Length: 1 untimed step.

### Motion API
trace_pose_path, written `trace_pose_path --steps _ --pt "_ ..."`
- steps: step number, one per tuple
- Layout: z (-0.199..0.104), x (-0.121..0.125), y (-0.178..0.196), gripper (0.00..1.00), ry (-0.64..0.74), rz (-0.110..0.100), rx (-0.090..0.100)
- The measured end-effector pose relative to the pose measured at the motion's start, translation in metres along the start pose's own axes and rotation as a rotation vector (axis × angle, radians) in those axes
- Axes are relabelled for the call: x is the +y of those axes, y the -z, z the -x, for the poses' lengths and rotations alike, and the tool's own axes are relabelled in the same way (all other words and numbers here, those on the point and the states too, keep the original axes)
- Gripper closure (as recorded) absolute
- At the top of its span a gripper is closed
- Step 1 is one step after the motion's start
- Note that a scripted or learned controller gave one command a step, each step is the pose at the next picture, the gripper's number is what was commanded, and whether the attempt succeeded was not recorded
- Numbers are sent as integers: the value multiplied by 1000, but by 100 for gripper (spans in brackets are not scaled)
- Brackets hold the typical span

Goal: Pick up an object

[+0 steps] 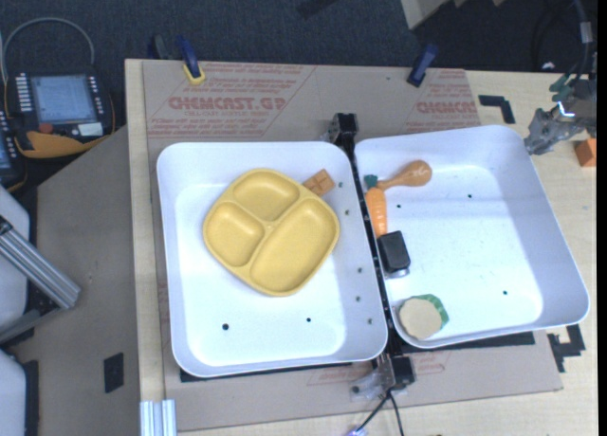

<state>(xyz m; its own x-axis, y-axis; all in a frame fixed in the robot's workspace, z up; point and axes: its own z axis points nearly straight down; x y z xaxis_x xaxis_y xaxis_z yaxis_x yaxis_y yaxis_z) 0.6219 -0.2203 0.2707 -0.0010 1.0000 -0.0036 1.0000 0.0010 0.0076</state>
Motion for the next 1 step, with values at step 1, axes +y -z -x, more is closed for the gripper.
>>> trace_pose_path --steps 1 --pt "-58 -2 -14 100 5 -10 6"
